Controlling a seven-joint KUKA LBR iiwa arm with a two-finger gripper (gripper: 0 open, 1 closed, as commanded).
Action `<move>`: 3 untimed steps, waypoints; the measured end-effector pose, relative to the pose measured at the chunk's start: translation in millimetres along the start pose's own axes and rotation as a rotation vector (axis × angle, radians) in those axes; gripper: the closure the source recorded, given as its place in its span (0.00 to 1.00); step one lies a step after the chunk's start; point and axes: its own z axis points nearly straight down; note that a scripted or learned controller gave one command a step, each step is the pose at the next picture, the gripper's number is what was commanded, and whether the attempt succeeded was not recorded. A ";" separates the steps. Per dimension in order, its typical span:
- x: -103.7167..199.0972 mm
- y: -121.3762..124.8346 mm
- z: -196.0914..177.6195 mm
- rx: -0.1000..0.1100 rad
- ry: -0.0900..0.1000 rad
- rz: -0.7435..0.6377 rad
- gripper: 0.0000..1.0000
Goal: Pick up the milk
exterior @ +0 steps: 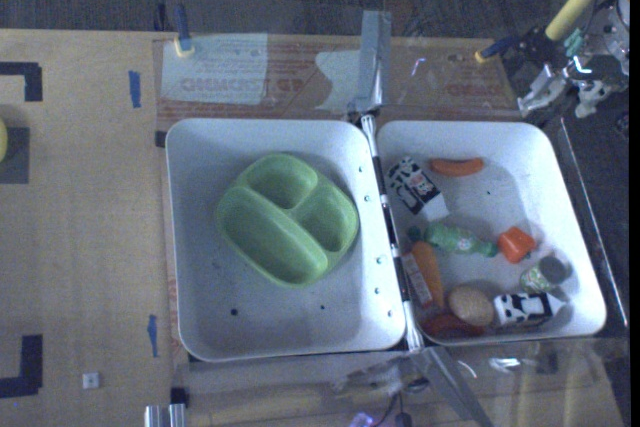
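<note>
Two cow-patterned black-and-white cartons lie in the right bin (560, 175). One milk carton (416, 186) lies tilted at the bin's upper left, close to the divider. The other carton (526, 308) lies on its side near the front right corner. My gripper (562, 95) hangs beyond the right bin's far right corner, above the bench and apart from both cartons. It is open, with nothing between its pale fingers (534, 96).
The right bin also holds a sausage (457, 167), a green packet (461, 240), an orange piece (516, 243), a carrot (428, 267), a bread roll (470, 304) and a grey can (553, 270). A green divided plate (288, 218) sits in the left bin (200, 315).
</note>
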 end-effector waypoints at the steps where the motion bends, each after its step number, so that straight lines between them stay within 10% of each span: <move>1: 17.1 5.4 132.7 -0.001 0.000 -0.196 0.00; 2: 90.4 -64.5 186.4 -0.003 0.001 -0.288 0.00; 3: 89.6 -62.5 174.3 -0.010 -0.001 -0.286 1.00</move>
